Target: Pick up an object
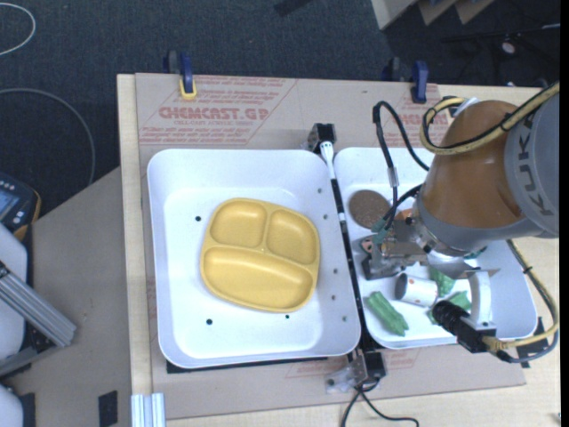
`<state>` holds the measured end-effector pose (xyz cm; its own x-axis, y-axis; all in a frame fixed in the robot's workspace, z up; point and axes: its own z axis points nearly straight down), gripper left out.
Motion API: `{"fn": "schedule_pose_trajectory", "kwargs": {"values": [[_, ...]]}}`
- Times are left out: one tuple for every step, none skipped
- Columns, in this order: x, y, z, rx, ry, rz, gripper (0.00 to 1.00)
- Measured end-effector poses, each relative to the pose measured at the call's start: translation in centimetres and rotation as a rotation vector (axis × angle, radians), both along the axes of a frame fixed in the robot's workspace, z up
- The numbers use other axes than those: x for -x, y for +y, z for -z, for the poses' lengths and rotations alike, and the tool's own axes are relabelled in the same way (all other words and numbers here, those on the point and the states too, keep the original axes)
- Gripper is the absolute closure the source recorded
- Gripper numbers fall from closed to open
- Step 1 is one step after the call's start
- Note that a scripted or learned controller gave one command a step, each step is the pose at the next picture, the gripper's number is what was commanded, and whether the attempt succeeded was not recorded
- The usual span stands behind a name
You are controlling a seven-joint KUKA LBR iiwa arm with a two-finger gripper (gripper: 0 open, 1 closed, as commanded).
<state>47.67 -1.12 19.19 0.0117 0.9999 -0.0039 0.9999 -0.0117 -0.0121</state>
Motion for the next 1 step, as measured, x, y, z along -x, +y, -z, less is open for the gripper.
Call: {"fn": "schedule_pose_trajectory", "kwargs": {"values": [[-0.39, 5.93, -9.20, -0.007, -0.022, -0.019, 1.00]]}}
